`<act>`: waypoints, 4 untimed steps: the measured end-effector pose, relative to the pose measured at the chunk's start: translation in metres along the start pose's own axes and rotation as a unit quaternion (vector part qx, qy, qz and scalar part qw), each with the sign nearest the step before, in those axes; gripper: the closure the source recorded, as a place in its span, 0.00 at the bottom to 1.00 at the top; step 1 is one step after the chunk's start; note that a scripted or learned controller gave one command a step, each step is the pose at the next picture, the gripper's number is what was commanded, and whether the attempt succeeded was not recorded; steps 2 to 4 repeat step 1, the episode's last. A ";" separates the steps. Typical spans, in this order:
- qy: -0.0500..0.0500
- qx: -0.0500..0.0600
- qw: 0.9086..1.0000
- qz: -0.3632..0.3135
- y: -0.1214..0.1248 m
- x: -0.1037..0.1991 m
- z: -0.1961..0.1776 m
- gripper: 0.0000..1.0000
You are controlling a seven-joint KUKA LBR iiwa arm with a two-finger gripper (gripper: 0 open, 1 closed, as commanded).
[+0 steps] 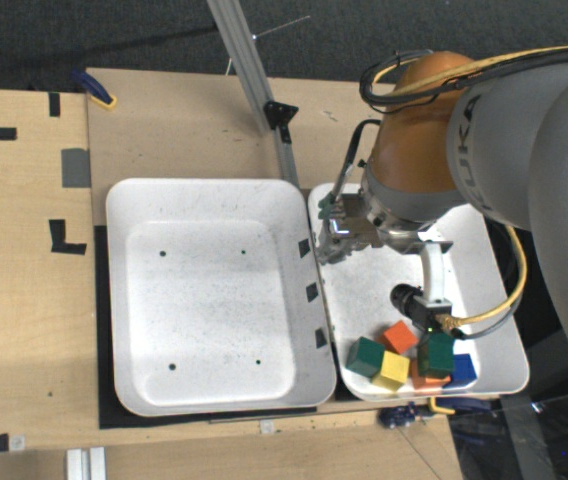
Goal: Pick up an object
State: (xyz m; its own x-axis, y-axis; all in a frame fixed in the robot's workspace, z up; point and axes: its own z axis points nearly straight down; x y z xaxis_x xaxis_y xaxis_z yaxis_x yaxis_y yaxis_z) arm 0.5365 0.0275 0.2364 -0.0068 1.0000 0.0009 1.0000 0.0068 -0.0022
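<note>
Several small blocks lie clustered in the near corner of the right bin (499, 298): a dark green block (367, 356), an orange block (400, 336), a yellow block (394, 369), a second green block (437, 353) and a blue block (463, 369). My gripper (336, 232) hangs over the far left part of the right bin, close to the wall shared with the left bin. It is well apart from the blocks, which lie nearer the camera and to its right. The wrist hides its underside.
The left bin (204, 298) sits beside the right one. A slanted metal pole (249, 58) rises behind the bins. The big grey arm (524, 118) covers the right bin's far side. A yellow cable (494, 313) loops over the right bin's edge.
</note>
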 end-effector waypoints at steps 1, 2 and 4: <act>0.000 0.001 1.000 0.000 -0.002 0.060 0.011 1.00; 0.000 0.001 1.000 0.000 -0.002 0.060 0.011 1.00; 0.000 0.001 1.000 0.000 -0.002 0.060 0.011 1.00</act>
